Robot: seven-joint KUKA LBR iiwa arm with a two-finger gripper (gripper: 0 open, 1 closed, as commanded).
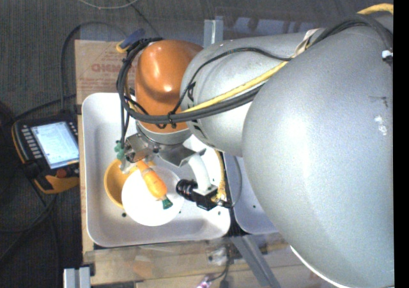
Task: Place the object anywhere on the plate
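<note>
A white round plate (146,207) lies in the front part of the left white bin (96,152). An orange toy carrot (153,183) with a green tip rests slanted over the plate's upper right part, green end toward the front. The gripper (137,158) hangs under the orange wrist band, right at the carrot's upper end. The arm's body hides the contact between them, and whether the carrot lies on the plate or hangs just above it cannot be told.
An orange bowl (114,184) sits partly under the plate's left edge. A black fitting with cables (195,193) hangs beside the plate on the right. The big grey arm covers the right bin. A teach pendant (48,146) lies off the bench at left.
</note>
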